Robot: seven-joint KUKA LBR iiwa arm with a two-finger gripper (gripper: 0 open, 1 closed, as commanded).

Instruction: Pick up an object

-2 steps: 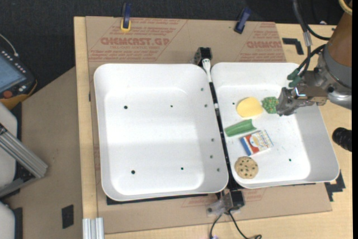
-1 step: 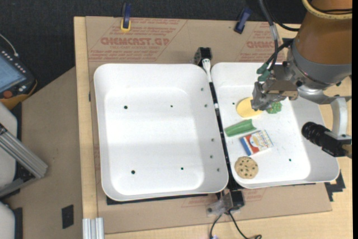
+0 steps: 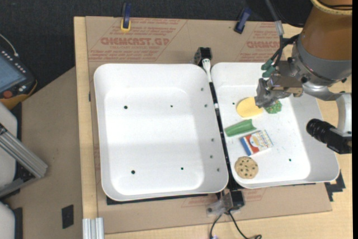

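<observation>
The right bin [image 3: 296, 170] holds a yellow lemon-shaped piece [image 3: 248, 108], a green pepper-like piece [image 3: 239, 128], a small white, red and blue carton [image 3: 257, 141] and a round cookie [image 3: 246, 167]. A small green object [image 3: 274, 107] lies just right of the yellow piece. My gripper [image 3: 268, 101] hangs low over the bin's upper middle, directly above that green object and the right end of the yellow piece. The wrist body hides the fingertips.
The left bin [image 3: 112, 120] sits beside the right one, with a black divider strip [image 3: 215, 109] between them. Both rest on a cardboard sheet [image 3: 140, 36] held by clamps. A black fixture [image 3: 327, 134] pokes in at the right bin's right edge.
</observation>
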